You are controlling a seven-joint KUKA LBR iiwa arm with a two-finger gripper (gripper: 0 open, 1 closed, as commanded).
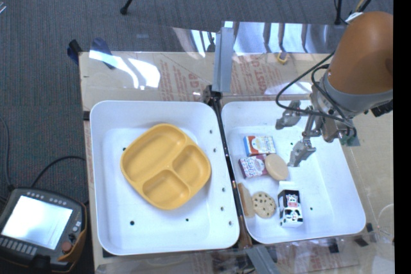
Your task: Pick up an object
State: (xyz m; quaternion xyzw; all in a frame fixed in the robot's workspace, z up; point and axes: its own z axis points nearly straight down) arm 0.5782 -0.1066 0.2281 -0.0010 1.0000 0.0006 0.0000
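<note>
Tan and round, likely hard plastic play food: tan disc (277,167) lying flat near the middle of the right bin (334,199), closest of the small pieces to the gripper (295,137). Probably light, stiff and a little slick, so unlikely to crush but apt to skid or pop out of a loose pinch. Best taken across its width, edge to edge, with fingertips brought low enough to straddle the rim; awkward on the left side, though, being pressed against the red-and-white carton (252,167). Just above that, a pale box (259,144) with red and blue print, touching or nearly touching the carton. Lower down, a chocolate-chip cookie (263,205) lying flat, a narrow tan stick (245,199) along the bin's left wall, and a cow-patterned carton (291,208) standing a little apart, boxy and perhaps the easier grip. Hanging over the upper half of the same bin, gripper with fingers spread wide and nothing between them, lower fingertip just beside the disc's upper right. Across the divider, left bin (106,202) holding one yellow tray (166,165), three compartments, all bare, sitting at a slant.
</note>
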